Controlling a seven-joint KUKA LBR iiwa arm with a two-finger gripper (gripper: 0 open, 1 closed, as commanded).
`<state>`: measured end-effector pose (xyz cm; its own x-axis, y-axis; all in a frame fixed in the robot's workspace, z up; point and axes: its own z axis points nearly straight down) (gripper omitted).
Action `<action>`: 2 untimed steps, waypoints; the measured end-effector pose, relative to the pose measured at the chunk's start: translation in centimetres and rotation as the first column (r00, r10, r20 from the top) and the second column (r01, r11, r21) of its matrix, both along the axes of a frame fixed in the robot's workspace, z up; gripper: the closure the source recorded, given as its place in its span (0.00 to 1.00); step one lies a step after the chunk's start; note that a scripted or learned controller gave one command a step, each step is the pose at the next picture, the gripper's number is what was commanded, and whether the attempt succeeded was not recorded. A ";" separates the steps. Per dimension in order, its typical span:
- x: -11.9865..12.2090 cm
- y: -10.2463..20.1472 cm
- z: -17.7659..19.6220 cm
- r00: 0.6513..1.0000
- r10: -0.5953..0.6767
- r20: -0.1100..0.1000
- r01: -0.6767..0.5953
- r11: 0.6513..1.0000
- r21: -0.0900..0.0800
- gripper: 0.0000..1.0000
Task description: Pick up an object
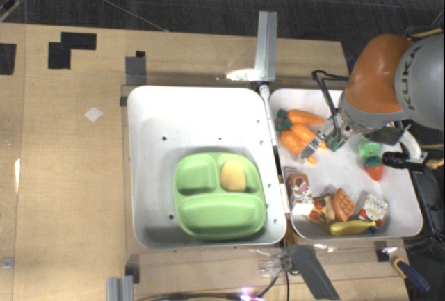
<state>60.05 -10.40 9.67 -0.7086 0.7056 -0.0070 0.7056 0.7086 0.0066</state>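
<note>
- Carrots (300,130), smooth tapered orange toys, lie clustered in the right bin (410,213), upper left corner; the gripper (321,140) hangs at their right edge, finger state impossible to tell
- Green sectioned tray (219,197), glossy plastic, sits in the left bin (149,153); a rounded yellow fruit (233,174) rests in one compartment

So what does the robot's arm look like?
The arm is fat and rounded, grey with a shiny orange band. Thin black cables loop beside it. Its hand is small, dark metal with silvery bits.
</note>
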 end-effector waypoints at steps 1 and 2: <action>0.6 -0.2 2.0 1.000 -0.004 0.022 0.004 1.000 -0.005 1.00; 0.5 -0.1 1.8 1.000 -0.003 0.018 0.003 1.000 -0.004 0.00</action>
